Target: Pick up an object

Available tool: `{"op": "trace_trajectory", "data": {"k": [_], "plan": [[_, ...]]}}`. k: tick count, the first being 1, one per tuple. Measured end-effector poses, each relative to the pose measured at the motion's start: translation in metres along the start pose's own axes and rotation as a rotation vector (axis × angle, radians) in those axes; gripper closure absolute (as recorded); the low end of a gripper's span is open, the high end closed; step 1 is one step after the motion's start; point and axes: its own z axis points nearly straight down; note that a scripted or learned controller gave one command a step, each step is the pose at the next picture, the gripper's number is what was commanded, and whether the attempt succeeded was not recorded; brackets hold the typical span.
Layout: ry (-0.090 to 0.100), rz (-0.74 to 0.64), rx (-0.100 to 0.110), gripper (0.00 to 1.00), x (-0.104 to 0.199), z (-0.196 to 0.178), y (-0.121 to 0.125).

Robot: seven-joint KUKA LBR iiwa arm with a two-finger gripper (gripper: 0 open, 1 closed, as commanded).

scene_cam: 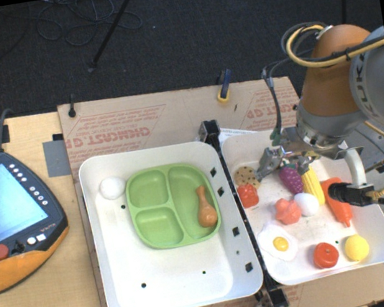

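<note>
My gripper hangs over the back middle of the right bin, just above a purple bunch of grapes. It looks to be touching the top of the grapes or nearly so. Beside the grapes lie a yellow corn cob, an orange carrot, a pink toy and a white egg. A cookie and a small red fruit sit to the left of the gripper. At the front are a fried egg, a tomato and a lemon.
The left bin holds a green divided plate with a drumstick on it, and a white ball in its back left corner. A teach pendant lies on the bench at the far left. A black clamp sits between the bins.
</note>
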Motion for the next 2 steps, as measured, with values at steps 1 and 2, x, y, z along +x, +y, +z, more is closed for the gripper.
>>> {"op": "trace_trajectory", "data": {"k": [1, 2], "plan": [[-0.002, -0.002, -0.014, 0.00, 0.000, -0.008, 0.003], [-0.001, -0.003, -0.009, 0.00, 0.002, 0.039, 0.011]]}}
